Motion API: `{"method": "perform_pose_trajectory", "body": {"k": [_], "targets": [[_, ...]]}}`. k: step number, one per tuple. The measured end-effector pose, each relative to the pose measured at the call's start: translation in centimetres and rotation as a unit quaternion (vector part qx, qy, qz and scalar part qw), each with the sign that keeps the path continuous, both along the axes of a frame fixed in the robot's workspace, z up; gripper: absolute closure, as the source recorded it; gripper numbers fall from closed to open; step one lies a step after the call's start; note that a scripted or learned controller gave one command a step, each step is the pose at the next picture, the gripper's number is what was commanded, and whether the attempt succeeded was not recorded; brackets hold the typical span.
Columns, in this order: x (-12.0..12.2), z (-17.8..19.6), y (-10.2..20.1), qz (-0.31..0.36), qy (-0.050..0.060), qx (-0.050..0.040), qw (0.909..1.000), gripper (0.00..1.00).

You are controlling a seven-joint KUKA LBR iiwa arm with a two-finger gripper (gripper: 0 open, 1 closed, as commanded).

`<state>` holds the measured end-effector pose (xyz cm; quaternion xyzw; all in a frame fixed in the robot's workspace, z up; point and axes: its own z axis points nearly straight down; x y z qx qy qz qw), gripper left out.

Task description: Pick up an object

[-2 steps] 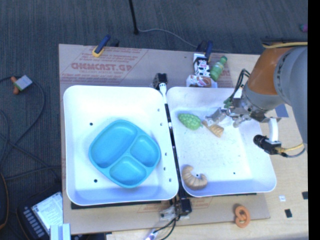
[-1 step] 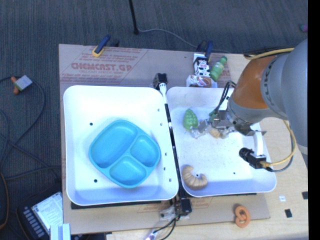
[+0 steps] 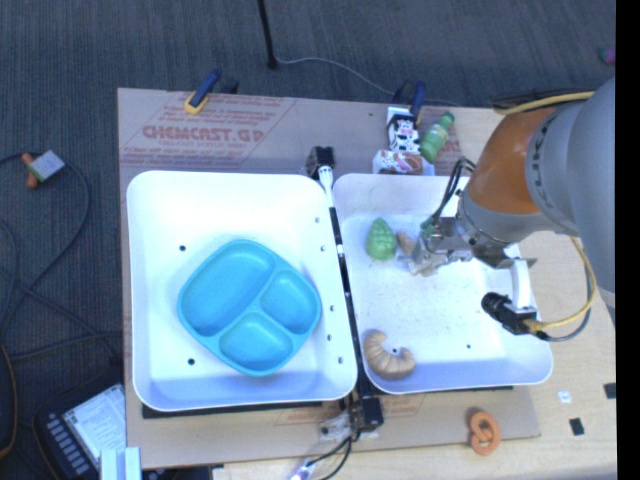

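Note:
In the right bin (image 3: 500, 363), a green bumpy toy (image 3: 381, 239) sits near the upper left part. A small tan piece (image 3: 405, 242) lies just right of it. My gripper (image 3: 430, 256) is down at the bin floor right beside that tan piece, with the grey arm and its orange band (image 3: 505, 173) coming in from the right. A tan curled croissant-like toy (image 3: 387, 356) rests at the bin's front left corner. The wrist hides the fingertips.
The left bin (image 3: 160, 368) holds a blue three-compartment plate (image 3: 250, 305). Beyond the right bin stand a small green bottle (image 3: 434, 138) and a printed carton (image 3: 401, 148). An orange ring (image 3: 484, 430) lies on the bench in front. A black cable connector (image 3: 502, 310) hangs off the wrist.

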<state>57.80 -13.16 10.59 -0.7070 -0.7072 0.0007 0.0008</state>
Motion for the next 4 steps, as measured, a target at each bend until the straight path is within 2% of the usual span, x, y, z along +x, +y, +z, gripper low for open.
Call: {"method": "perform_pose_trajectory", "body": {"k": [1,2,3,4], "targets": [[4.9,4.3,-6.7,0.000,-0.002,-0.0020,1.0000,1.00],[6.3,5.8,1.2,0.001,-0.002,0.0003,1.0000,1.00],[6.7,11.2,-6.3,-0.001,-0.002,-0.0019,1.0000,1.00],[5.4,13.3,3.1,0.001,-0.001,0.0002,1.0000,1.00]]}}
